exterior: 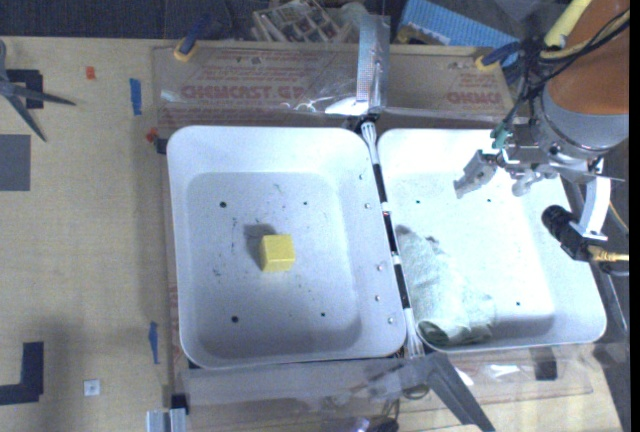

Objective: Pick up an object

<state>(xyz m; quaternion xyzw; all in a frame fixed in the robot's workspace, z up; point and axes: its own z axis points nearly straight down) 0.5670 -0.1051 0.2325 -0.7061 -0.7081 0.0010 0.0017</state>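
Observation:
A small yellow block (pixel 278 252) lies near the middle of the left bin (pixel 200 155). A crumpled grey-white cloth (pixel 443 288) lies along the left side of the right bin (pixel 570 320), reaching its front corner. My gripper (pixel 495 182) hangs over the back part of the right bin, up and to the right of the cloth and far from the block. Its fingers stand open with nothing between them.
A raised divider (pixel 385 220) runs between the two bins. A cardboard strip (pixel 260 85) and clutter of boxes and cables lie behind the bins. Black cable parts (pixel 565 230) hang off the arm over the right bin's right side.

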